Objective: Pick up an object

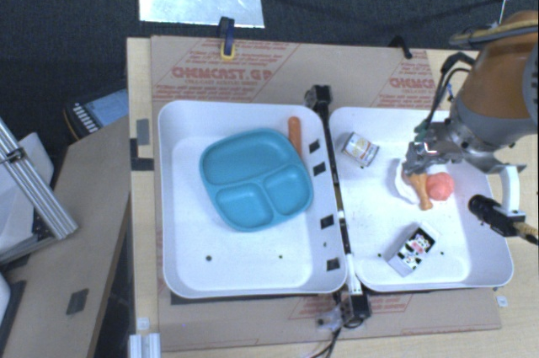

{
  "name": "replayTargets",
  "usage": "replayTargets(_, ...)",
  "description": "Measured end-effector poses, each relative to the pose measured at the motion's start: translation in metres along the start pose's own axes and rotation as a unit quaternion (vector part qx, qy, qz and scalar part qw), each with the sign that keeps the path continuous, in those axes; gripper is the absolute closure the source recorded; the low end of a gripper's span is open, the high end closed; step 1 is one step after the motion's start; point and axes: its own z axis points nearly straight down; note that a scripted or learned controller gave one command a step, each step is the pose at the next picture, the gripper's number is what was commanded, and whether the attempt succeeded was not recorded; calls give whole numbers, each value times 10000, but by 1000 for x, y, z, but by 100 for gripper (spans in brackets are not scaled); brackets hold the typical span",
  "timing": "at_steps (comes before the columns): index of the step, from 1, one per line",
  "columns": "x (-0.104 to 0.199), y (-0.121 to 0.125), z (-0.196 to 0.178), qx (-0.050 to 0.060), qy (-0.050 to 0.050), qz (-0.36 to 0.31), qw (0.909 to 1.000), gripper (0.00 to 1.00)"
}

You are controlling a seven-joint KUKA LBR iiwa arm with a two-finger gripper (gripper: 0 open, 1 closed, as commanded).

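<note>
Right bin (pixel 484 268), right-centre: a small cluster directly under the end effector (pixel 418 164). The cluster is a pink ball-like object (pixel 440 185), an orange stick-shaped piece (pixel 422 191) and a white curved piece (pixel 404 182), all touching or overlapping. The orange piece's long axis runs roughly near-far with a slight lean to the right at its near end. The pink object sits just right of it and slightly nearer than the end effector tip.

Key relation: the cluster lies just below and a shade to the near-right of the end effector, so the coming move looks like a short descent, not a traverse. Only one arm, reaching in from the right.

End effector state: low over the cluster, but its opening cannot be made out, and nothing can be confirmed as held.

Count, right bin: one pink object, one orange piece, one white piece, one small can (pixel 360 149) lying on its side toward the far-left, one black-and-white box (pixel 411 249) near the front edge.

Left bin (pixel 181 264): one blue divided tray (pixel 255 179) at centre, one orange stick (pixel 295 134) touching its far-right rim.

Two bins sit side by side on the cardboard-covered surface (pixel 253 70).
</note>
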Motion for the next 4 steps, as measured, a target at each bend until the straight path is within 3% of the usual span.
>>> replayTargets(2, 98, 14, -12, 4, 5, 1, 10000, 100)
replayTargets(3, 155, 29, -21, 8, 13, 2, 10000, 100)
replayTargets(4, 209, 53, -6, 12, 6, 3, 10000, 100)
